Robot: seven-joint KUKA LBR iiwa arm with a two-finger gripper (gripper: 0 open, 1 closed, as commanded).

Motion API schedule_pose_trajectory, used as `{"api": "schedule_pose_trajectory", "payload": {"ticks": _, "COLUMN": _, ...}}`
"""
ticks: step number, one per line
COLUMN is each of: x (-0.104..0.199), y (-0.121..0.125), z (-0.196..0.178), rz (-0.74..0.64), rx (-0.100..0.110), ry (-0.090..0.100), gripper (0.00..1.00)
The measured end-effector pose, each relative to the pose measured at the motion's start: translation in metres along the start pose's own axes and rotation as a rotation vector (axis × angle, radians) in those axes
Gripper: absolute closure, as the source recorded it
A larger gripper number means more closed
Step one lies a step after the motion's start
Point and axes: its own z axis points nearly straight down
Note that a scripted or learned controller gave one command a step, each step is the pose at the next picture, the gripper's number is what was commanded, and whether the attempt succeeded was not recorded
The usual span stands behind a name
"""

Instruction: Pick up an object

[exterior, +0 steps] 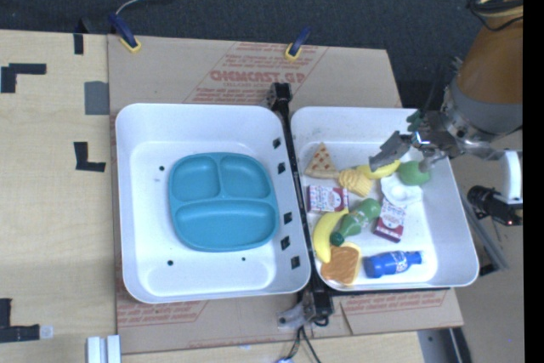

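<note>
My claw hangs over the right-hand bin, toward its far right corner, with my wrist coming in across the bin's right rim. The two dark fingers slant down and to the left, and I read a gap between their tips, so I take them as apart and clamped on nothing; the view is soft there, so that is a judgement.

What the coming move turns on is this: the nearest thing is the small yellow toy, lying just below and left of my fingertips, close enough that it seems to touch them or nearly so. Its long axis runs roughly left to right, tipped up a little at the right end, which lies close to the line my fingers point along rather than across it. I would probably have to turn the wrist to close across its narrow side.

Just right of the tips, under my wrist, sits a green round toy, with a white piece below it. Further toward the near rim lie a green bottle-shaped toy, a red and white packet, a banana, a blue bottle and an orange piece. A pizza slice rests by the bin's far left corner.

My arm stands at the bin's right edge, orange band above the grey wrist, bent inward over the rim.
</note>
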Motion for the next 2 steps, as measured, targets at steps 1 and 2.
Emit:
{"api": "schedule_pose_trajectory", "payload": {"ticks": 1, "x": 0.017, "y": 0.035, "z": 0.163, "rz": 0.000, "rx": -0.007, "ry": -0.001, "gripper": 0.00}}
{"api": "schedule_pose_trajectory", "payload": {"ticks": 2, "x": 0.009, "y": 0.059, "z": 0.174, "rz": 0.000, "rx": -0.014, "ry": -0.004, "gripper": 0.00}}
